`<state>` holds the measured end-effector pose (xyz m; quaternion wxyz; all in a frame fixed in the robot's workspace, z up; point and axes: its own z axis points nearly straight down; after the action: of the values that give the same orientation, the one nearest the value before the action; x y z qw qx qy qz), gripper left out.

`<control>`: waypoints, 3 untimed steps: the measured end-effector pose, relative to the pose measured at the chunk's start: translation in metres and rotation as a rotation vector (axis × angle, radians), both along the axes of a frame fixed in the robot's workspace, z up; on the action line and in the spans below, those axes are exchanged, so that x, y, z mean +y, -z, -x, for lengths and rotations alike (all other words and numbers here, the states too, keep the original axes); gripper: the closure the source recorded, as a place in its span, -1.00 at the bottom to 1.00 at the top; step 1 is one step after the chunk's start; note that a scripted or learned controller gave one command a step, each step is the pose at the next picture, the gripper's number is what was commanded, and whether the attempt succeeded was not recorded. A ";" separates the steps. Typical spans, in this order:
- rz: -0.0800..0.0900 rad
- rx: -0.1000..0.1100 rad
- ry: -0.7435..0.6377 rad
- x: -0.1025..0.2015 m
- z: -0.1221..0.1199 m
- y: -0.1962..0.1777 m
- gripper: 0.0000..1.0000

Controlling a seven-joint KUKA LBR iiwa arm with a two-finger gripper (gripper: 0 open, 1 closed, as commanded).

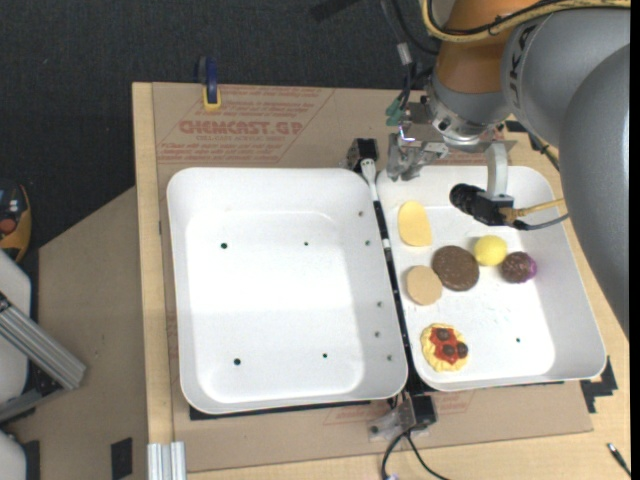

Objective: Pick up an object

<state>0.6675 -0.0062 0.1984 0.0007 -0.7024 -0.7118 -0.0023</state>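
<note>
Gripper [401, 170] sits over the far-left corner of the right bin [560, 313], right at the rim near the divider between the bins. Open or closed: can't tell from this angle. Nothing visibly held.

All candidate objects are in the right bin, nearer the camera than the gripper:
- pale yellow oval piece [415, 223] is closest, just below the gripper, flat on the floor
- brown disc [456, 267] mid-bin, touching or overlapping the tan disc [423, 286] on its left
- yellow ball [490, 250] just right of the brown disc, with a dark purple ball [517, 266] beside it
- small toy pizza [445, 348], yellow with red and dark toppings, alone near the front edge

The grey arm [580, 98] with its orange band [490, 28] comes in from the upper right.

The left bin [200, 208] shows white floor with a few dark dots. Both bins rest on a tan board [270, 133] with red "CHEMCAST GP" lettering. A blue-and-yellow clamp [209, 82] sits on the board's far edge, and a black clip [361, 153] at the far end of the seam between the bins.
</note>
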 end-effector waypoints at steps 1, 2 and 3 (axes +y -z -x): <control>0.001 0.003 0.004 0.086 0.002 0.013 1.00; 0.001 -0.014 0.009 0.112 0.000 -0.134 1.00; 0.005 -0.003 0.016 0.079 0.013 -0.153 1.00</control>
<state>0.6542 0.0733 0.3516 -0.0021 -0.7080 -0.7063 -0.0017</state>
